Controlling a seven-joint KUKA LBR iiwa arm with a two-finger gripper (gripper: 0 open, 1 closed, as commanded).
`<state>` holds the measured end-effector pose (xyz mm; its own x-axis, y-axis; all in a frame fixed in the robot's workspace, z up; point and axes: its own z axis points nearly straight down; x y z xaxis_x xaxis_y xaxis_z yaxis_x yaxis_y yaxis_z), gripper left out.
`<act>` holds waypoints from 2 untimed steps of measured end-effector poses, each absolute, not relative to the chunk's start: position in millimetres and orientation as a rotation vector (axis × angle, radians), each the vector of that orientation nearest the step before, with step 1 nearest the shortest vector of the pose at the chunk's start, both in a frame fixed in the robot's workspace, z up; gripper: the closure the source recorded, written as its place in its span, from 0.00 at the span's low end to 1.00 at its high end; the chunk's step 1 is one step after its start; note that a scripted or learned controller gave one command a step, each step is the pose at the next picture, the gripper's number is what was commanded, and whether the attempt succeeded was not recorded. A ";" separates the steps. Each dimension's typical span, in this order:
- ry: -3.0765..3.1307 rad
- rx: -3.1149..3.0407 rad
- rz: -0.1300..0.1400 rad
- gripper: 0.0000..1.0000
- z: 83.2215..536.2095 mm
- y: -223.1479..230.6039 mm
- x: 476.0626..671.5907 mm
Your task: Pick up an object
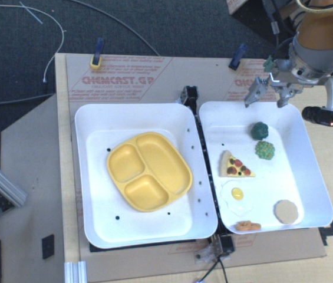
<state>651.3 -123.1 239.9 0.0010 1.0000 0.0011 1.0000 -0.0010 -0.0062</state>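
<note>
The right bin [307, 152] holds several toy foods: a dark green ball [259, 130], a light green broccoli piece [265, 150], a pizza slice [234, 165], a fried egg [237, 194], a beige round cookie [286, 211] and a small orange piece [247, 226]. My gripper [267, 94] hangs open above the bin's far edge, its two grey fingers spread wide with nothing between them. It is well above and behind the dark green ball.
The left bin [89, 122] carries a yellow three-compartment tray [148, 171]. A black clamp [188, 94] sits between the bins at the far edge. Blue clips [98, 45] stand on the cardboard base behind. Cables run over the dark floor on the left.
</note>
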 end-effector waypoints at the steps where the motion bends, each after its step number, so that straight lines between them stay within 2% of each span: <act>1: -2.219 -2.219 0.003 0.00 190.4 -121.4 641.1; 2: -2.217 -2.218 0.005 0.00 145.3 -122.0 633.4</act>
